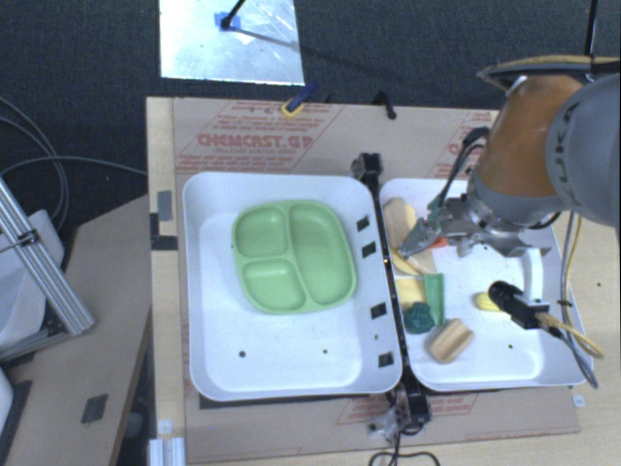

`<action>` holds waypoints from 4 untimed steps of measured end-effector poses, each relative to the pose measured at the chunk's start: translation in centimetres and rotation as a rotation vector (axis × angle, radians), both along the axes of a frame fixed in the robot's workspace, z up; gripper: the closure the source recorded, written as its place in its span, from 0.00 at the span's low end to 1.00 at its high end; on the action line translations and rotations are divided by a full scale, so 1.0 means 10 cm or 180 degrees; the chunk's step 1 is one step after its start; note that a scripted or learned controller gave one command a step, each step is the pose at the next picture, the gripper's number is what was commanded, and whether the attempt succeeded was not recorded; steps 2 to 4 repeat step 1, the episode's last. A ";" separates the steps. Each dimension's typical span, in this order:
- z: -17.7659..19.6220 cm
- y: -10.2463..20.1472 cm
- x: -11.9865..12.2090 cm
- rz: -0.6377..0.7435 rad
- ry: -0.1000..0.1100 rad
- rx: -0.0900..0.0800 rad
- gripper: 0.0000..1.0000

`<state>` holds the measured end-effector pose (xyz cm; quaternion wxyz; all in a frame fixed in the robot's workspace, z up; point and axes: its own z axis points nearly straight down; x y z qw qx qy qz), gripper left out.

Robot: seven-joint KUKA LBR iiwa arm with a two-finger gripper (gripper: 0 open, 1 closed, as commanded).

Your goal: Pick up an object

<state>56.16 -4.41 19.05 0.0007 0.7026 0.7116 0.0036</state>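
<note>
Red print "CHEMCAST GP" on brown board (254, 140) under bins.

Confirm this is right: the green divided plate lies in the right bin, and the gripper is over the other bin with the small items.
Not quite. The camera view shows the plate in the left bin, not the right. The rest stands: the gripper is over the other bin with the small items.

green divided plate (294, 256) in left white bin (209, 357), cardboard sheet (252, 134) under bins, foil sheet (231, 27) behind bench
</note>
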 end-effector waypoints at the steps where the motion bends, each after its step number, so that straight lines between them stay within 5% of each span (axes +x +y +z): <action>1: -0.06 0.29 0.30 -0.0015 0.0006 -0.0009 0.00; 4: -0.06 0.29 0.30 -0.0015 0.0006 -0.0009 0.00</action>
